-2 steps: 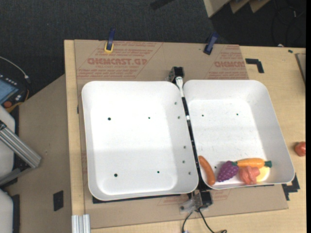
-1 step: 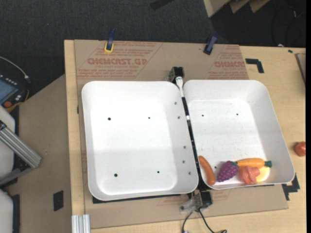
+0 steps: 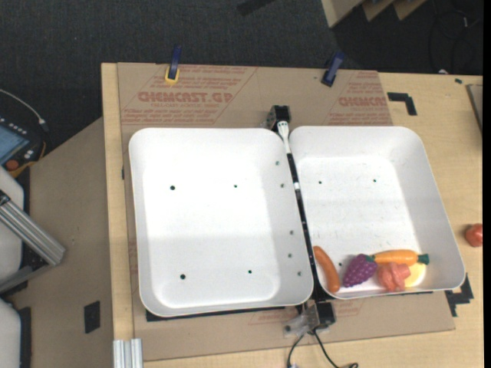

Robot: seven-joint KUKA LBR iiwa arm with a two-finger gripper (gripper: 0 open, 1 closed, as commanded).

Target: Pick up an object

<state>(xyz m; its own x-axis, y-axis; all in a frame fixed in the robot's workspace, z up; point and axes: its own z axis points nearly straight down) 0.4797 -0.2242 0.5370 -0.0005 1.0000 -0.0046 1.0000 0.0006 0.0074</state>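
**A:** What's the setup? I see a wooden desk (image 3: 123, 228) with a cardboard sheet (image 3: 253, 90) clamped at the far edge, dark carpet (image 3: 115, 14) behind.

**B:** Two white bins. All the toy food sits in the right bin (image 3: 368, 159), near corner: hot dog (image 3: 326, 269), purple grapes (image 3: 359, 270), carrot (image 3: 399, 257), something red (image 3: 390, 277) I can't make out. Left bin (image 3: 207, 152) beside it.

**A:** Claw?

**B:** Can't tell.
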